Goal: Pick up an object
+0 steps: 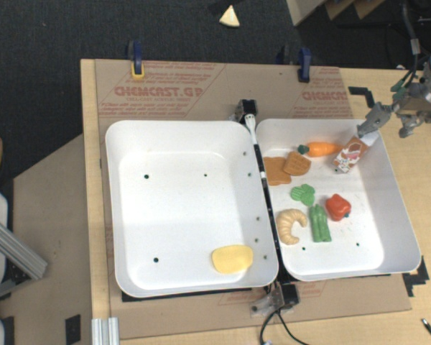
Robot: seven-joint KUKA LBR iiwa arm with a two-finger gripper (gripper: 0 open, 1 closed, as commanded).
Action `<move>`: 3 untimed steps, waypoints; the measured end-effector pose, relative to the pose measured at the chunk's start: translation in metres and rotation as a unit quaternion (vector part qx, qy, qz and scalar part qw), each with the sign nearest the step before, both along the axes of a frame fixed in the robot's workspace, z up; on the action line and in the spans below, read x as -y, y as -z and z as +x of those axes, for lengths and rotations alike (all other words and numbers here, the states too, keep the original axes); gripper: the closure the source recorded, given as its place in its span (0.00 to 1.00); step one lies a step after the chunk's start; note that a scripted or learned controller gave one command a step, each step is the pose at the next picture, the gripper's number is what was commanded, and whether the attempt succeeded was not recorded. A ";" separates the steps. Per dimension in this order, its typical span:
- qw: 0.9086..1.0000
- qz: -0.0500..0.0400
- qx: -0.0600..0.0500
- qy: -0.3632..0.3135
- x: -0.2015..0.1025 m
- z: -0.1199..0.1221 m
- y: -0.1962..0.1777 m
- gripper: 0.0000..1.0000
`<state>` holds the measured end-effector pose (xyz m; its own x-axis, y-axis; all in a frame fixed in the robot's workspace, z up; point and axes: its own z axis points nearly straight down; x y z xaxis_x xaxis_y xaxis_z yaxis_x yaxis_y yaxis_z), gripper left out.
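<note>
My gripper (pixel 388 124) hangs over the back right corner of the right bin (pixel 388 192), fingers spread open with nothing between them. Its left finger (pixel 370 124) is just above a small red and white carton (pixel 349 156). In the same bin lie an orange carrot (pixel 320 149), a brown cookie (pixel 297 164), a flat brown slice (pixel 276 171), a green broccoli (pixel 302 193), a red pepper (pixel 337 206), a green pod (pixel 320 224) and a tan croissant (pixel 291 226). A yellow lump (pixel 232 259) sits in the left bin (pixel 172 192) near its front right corner.
The bins rest side by side on a brown board (pixel 201 85) held by two clamps (pixel 136 57) at the back. A black connector (pixel 247 109) sits at the seam between the bins. Grey framing (pixel 11 250) stands at the far left.
</note>
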<state>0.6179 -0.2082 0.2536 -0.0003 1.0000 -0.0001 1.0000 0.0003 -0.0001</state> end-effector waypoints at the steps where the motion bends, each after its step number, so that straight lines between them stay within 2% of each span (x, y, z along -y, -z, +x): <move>1: 1.000 0.001 0.000 -0.002 -0.049 -0.016 -0.028 0.00; 2: 1.000 0.002 -0.004 -0.003 -0.106 0.002 0.060 0.00; 3: 1.000 0.001 -0.001 0.000 -0.111 0.020 0.174 0.00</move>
